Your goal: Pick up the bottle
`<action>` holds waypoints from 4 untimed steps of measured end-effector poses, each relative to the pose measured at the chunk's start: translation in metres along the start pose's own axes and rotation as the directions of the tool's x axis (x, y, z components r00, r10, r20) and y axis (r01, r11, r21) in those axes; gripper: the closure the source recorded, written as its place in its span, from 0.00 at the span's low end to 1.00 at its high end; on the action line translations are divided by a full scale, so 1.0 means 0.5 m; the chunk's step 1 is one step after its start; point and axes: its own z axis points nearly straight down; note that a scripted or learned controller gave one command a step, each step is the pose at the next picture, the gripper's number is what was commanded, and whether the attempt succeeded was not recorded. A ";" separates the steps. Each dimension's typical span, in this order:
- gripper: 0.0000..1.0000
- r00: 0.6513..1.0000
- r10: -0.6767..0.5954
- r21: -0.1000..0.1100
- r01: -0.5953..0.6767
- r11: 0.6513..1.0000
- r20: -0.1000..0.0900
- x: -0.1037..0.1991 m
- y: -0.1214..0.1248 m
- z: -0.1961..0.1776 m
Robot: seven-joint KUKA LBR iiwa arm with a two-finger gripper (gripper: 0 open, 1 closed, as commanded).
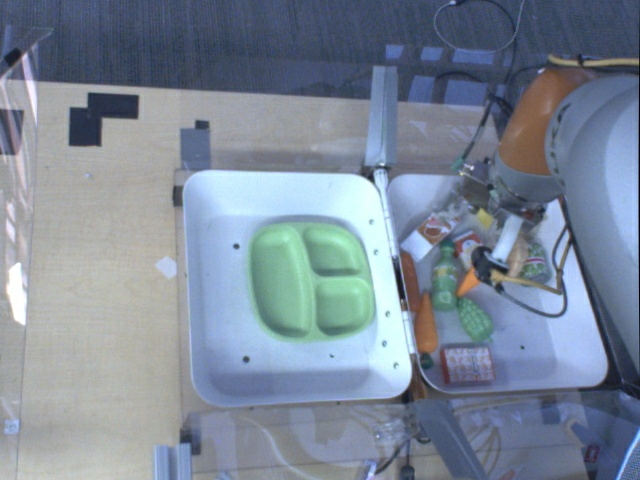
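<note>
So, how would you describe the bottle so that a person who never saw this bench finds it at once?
Look in the right bin, the cluttered one, not the one holding the green tray. The bottle sits in its left half, just right of the orange carrot. It is smooth and green, whereas the green thing beside it is bumpy.

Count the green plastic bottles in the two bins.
1. The green plastic bottle lies in the right-hand shallow white bin, beside a long orange carrot-shaped piece. The grey robot arm covers part of that bin, so another may be hidden.
</note>
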 end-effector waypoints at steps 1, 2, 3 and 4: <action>0.00 0.995 -0.096 0.012 0.096 0.995 0.002 -0.010 -0.039 -0.020; 0.00 1.000 0.015 -0.026 -0.015 1.000 -0.013 -0.004 -0.071 0.005; 1.00 1.000 0.009 -0.037 -0.010 0.999 -0.024 0.008 -0.064 -0.027; 1.00 0.986 0.166 0.029 -0.166 0.986 0.014 0.080 -0.163 -0.232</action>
